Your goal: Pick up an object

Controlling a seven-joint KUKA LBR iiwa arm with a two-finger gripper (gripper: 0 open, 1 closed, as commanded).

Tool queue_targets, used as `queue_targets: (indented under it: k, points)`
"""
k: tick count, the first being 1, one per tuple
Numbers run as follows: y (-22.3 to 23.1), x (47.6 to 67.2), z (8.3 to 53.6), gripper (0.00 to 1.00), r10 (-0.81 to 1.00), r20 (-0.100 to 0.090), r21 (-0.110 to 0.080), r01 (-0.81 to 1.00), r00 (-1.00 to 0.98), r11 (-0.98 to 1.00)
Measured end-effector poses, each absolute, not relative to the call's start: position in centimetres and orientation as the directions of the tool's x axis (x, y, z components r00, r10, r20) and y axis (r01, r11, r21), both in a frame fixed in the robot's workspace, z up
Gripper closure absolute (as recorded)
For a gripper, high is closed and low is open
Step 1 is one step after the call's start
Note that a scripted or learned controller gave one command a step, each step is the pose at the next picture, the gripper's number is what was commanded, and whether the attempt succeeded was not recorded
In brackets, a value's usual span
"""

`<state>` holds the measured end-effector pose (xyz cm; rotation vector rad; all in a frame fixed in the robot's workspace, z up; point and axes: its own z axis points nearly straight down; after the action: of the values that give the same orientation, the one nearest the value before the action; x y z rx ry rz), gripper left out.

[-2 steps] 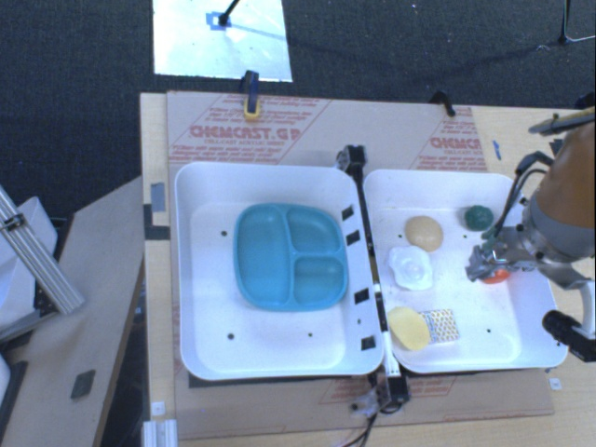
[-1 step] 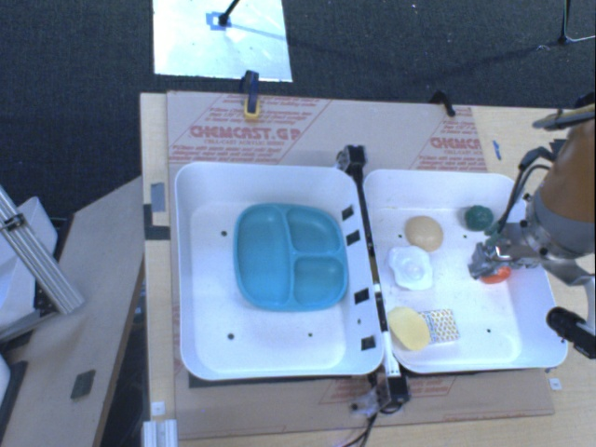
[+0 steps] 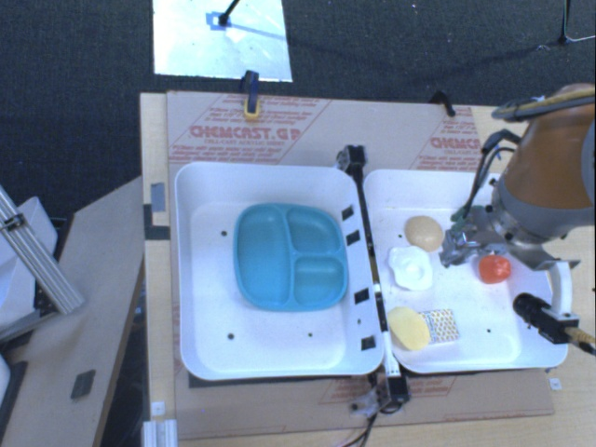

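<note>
Hovered in right white bin (image 3: 484, 347): end effector (image 3: 453, 250), grip state unclear, red round object (image 3: 494, 268) at its three o'clock.

Right bin (image 3: 484, 347) crowded, far corner open

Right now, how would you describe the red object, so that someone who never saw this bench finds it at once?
Look at the right white bin, the one the grey and orange arm reaches into. Near its right side, beside the pincer, lies a small round red object. It is the only red thing there; its neighbours, the tan ball, the white piece and the yellow piece, are pale.
</note>
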<state>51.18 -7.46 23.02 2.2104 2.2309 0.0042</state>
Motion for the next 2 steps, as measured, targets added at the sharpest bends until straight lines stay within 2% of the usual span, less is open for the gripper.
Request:
queue_targets:
  k: [1, 2]
  points:
    - [-1.7, 51.5, 22.1, 1.00, 1.000, 0.002, 0.001, 1.000, -0.010, 0.010]
    - [4.0, 53.0, 23.1, 1.00, 1.000, 0.002, 0.004, 1.000, -0.010, 0.010]
